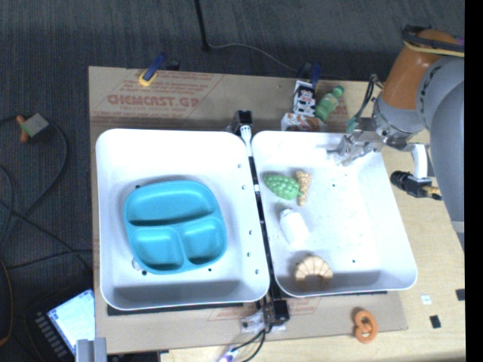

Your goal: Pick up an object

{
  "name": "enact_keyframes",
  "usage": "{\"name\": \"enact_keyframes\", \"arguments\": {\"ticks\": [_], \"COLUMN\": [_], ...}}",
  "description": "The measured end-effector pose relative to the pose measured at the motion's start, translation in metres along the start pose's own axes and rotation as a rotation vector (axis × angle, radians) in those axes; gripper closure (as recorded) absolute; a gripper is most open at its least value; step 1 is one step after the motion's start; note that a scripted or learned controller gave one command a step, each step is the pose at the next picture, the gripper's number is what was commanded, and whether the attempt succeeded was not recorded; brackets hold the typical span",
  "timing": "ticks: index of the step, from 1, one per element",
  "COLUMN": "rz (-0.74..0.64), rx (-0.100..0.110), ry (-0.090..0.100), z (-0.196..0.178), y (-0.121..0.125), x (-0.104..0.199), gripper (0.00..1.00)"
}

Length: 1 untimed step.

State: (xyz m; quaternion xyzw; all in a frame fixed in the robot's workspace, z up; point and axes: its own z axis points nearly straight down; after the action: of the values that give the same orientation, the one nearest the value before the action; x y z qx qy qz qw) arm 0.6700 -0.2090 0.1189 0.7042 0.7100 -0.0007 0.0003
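The right bin (377, 225) holds a green bumpy piece (281, 185), with a small tan piece (303, 186) touching its right side. A white cylinder (293, 225) lies below them. Near the front wall sits a tan shell-shaped piece (312, 268). My gripper (346, 150) hangs over the bin's far right corner, well up and to the right of the green piece. Nothing shows in its grasp.
The left bin (113, 202) holds a blue divided tray (175, 224). Behind the right bin, a green toy (328, 104) and a small printed box (302, 102) stand on the bench. An orange ring (366, 325) lies at the bench's front right.
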Motion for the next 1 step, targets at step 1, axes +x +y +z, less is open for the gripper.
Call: {"name": "enact_keyframes", "arguments": {"ticks": [1], "rz": [0.000], "rx": [0.000], "ry": [0.000], "z": [0.0003], "y": [-0.0001], "x": [0.0001], "gripper": [0.00]}}
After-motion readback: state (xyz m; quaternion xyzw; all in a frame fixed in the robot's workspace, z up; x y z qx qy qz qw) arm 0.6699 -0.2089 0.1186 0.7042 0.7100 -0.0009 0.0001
